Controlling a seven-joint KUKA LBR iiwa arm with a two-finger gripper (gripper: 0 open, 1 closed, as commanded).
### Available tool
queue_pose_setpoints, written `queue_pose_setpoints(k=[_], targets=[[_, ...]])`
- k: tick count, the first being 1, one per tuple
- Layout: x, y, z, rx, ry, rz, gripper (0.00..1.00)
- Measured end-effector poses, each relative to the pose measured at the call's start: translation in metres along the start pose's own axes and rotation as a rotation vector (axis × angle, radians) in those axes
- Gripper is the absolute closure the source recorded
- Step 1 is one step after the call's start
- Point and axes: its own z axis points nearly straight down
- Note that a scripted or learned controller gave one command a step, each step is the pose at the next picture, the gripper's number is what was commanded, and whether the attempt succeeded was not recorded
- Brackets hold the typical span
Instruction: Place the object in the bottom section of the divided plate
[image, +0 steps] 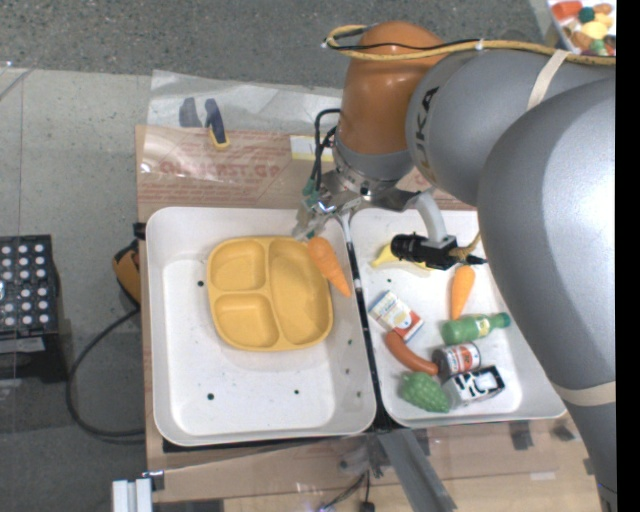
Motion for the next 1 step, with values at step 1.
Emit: queue_pose_setpoints(k=[1], targets=[[-0.0001,0.0000,-0.0002,0.000,0.000,0.000,0.00]])
